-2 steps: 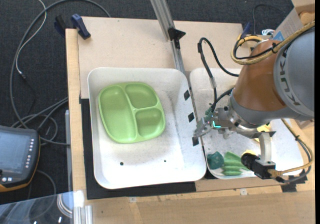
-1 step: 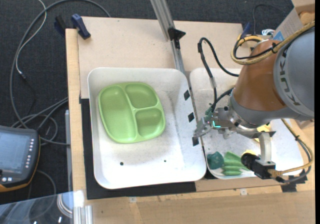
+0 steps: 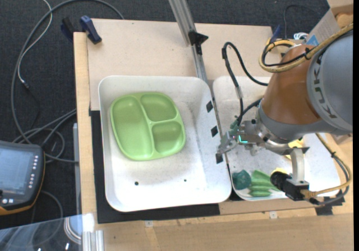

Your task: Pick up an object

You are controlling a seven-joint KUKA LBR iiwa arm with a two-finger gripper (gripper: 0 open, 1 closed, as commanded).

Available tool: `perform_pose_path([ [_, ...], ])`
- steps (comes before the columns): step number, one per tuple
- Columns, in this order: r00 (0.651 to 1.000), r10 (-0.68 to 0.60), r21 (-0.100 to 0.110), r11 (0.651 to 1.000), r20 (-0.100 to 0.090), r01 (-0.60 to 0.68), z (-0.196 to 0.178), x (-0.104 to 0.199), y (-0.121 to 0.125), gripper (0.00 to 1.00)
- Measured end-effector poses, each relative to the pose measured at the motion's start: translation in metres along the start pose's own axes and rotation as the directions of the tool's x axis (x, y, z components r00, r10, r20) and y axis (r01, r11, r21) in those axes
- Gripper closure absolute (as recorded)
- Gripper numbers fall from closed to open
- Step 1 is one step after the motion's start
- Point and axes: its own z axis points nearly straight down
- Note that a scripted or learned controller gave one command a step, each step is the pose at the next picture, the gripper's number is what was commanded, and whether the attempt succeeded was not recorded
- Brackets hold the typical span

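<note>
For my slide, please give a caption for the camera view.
KUKA arm over right bin near green objects; green divided plate in left bin.

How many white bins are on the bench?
2. The left bin holds a green divided plate. The right bin lies mostly under the arm.

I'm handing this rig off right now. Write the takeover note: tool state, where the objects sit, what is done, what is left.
Tool: low over the right bin, by its left wall; the arm's wrist hides its tips, so its state cannot be read.
Objects: the green divided plate lies flat in the left bin, toward its upper left. A dark green piece and lighter green pieces lie at the near edge of the right bin, below the tool.
Done: no pick is confirmed; nothing is seen lifted.
Left: grasp one object and raise it from its bin.
</note>
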Motion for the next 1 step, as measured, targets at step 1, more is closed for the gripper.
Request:
perform_pose_path([
  [1,1.000,0.000,0.000,1.000,0.000,0.000,0.0000,0.0000,0.0000,0.00],
])
